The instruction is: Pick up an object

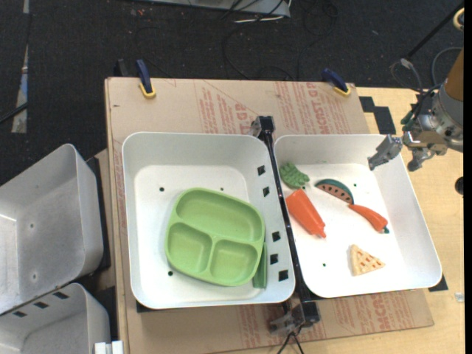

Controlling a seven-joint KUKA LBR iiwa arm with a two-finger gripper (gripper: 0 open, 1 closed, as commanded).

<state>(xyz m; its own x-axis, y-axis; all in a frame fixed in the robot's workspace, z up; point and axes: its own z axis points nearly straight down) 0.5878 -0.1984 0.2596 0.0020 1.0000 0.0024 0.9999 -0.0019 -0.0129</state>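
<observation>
Red print on the cardboard surface (221,109) is unreadable (mirrored). Gripper (398,153) spread, nothing held, over right bin's (413,271) far edge; carrot (304,211) well clear.

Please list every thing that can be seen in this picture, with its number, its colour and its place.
white bins: two, white, side by side on the bench
divided plate: one, light green, in the left bin
toy carrot: one, orange with green top, right bin, near its left wall
watermelon slice: one, green and red, right bin, middle
chili pepper: one, orange-red, right bin, right of the carrot
pizza slice: one, tan, right bin, near front
clamps: two, blue and yellow, on the bench's far edge
gripper: one, grey, over the right bin's far right corner, holding nothing
</observation>
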